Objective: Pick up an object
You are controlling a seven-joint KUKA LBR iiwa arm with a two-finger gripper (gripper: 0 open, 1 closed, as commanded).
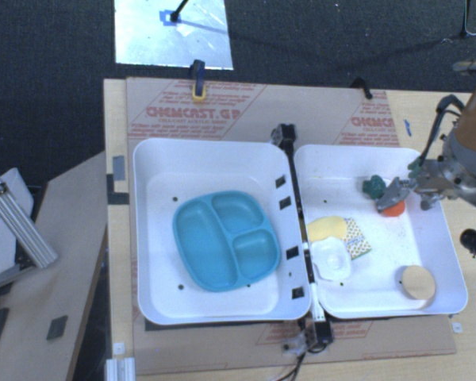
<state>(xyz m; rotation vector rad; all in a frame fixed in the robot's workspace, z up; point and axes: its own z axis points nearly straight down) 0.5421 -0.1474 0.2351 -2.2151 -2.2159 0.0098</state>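
My gripper (408, 195) hangs over the back right part of the right bin (452, 244), open, with its fingers spread apart. An orange object (392, 209) lies on the bin floor just under the left finger (392, 190); it is not between the fingers. A dark green object (373, 186) sits right beside it, to the left. Toward the bin's middle lie a yellow object (325, 228), a patterned cloth-like piece (356, 240) and a small white cup (331, 259). A round wooden disc (417, 282) rests at the front right.
The left bin (155, 213) holds a blue divided plate (224, 238). A black divider strip (295, 213) runs between the bins. The arm (468, 145) comes in from the right edge. A silver sheet (173, 22) lies on the floor behind the bench.
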